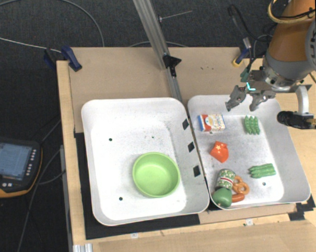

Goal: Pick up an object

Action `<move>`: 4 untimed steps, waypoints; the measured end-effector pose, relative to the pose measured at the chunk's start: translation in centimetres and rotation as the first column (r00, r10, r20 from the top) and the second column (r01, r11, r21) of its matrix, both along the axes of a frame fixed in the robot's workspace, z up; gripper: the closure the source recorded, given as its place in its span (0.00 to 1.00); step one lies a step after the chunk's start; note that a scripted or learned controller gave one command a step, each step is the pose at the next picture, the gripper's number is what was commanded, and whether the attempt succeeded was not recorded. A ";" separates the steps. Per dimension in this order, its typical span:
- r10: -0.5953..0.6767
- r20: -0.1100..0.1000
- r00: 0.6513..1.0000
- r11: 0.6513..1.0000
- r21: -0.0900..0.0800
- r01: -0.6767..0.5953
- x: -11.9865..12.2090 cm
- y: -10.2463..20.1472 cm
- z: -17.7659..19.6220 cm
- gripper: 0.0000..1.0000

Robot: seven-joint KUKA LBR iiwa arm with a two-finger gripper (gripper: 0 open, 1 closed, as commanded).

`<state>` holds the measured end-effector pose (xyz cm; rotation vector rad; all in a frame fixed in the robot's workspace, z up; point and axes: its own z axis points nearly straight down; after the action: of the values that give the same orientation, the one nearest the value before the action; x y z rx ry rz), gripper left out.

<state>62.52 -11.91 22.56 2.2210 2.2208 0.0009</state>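
My gripper hangs open over the far edge of the right bin, with nothing between its fingers. Just below and left of it lies a small white carton with red and blue print. A green ridged piece lies below and slightly right of the gripper. Further toward the front sit a red pepper-like piece, a second green ridged piece, and a heap of a printed can, a pretzel and a green fruit at the front left corner.
The left bin holds a light green bowl. A metal pole slants up behind the bins. Black clips sit along the seam between the bins. A teach pendant lies off the bench at left.
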 end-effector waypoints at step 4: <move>0.000 -0.003 1.000 1.000 0.001 0.000 -0.3 0.0 -13.1 0.00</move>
<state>62.25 -11.86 9.43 2.2222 2.2231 -0.0019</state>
